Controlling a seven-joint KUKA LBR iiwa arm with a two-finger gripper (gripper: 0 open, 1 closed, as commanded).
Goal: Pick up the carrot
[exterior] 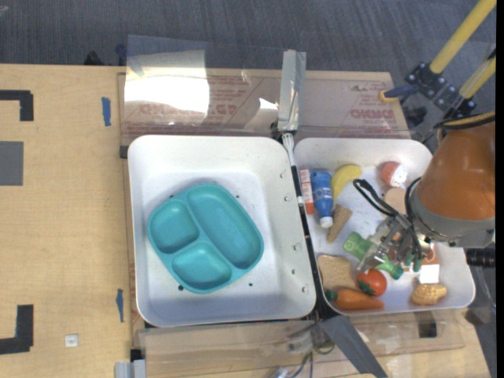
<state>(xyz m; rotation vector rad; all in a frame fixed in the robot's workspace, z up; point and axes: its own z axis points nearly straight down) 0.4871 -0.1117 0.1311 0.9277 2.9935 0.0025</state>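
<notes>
The carrot lies on its side along the lower edge of the right bin, low in the right half of the frame, its green end pointing left. Touching it from above sits a red tomato, and to the upper left lies a slice of bread. Just above the tomato the gripper hangs over a cluster of toys, beside a green piece; how its jaws stand cannot be made out amid the clutter. Further up the bin lie an ice-cream cone, a blue bottle and a yellow banana. A small bread roll rests in the bin's lower right corner. The left bin holds a teal divided plate.
</notes>
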